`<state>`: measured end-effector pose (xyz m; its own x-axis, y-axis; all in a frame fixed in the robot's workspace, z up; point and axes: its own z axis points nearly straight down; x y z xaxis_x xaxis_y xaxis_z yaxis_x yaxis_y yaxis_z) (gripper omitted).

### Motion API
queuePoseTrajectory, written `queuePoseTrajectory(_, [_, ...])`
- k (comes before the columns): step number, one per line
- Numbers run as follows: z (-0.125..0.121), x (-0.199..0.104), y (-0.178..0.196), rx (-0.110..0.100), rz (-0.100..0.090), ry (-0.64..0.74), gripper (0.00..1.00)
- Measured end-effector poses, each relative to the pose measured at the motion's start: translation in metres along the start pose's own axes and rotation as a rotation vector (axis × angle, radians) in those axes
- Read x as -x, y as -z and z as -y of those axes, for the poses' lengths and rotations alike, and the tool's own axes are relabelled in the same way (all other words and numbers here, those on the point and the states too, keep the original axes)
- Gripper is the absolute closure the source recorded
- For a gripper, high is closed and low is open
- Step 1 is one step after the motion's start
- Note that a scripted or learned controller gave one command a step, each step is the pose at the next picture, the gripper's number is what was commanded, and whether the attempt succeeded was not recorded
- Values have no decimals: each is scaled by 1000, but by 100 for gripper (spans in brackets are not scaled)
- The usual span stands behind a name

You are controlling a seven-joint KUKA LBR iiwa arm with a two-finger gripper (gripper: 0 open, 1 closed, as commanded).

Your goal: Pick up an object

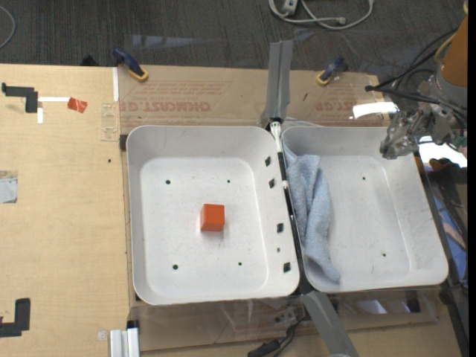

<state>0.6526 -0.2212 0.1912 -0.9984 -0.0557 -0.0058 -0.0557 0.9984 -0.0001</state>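
A small orange-red cube (213, 218) rests on the floor of the left bin (149, 199), a little left of its middle. A pale blue cloth (312, 210) lies crumpled along the left wall of the right bin (416, 236). My gripper (396, 146) hangs at the far right corner of the right bin, above its back rim, well away from both the cube and the cloth. Nothing shows between its fingers.
A grey divider strip (279, 88) runs between the two bins. Clamps (131, 63) hold the cardboard behind the bins. Cables (416, 58) trail near the arm at the upper right. A wooden board (52, 199) lies left of the bins.
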Motion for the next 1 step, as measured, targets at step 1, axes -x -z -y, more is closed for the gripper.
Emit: queuePoseTrajectory(1, [0, 8, -6, -1, 2, 152, 100])
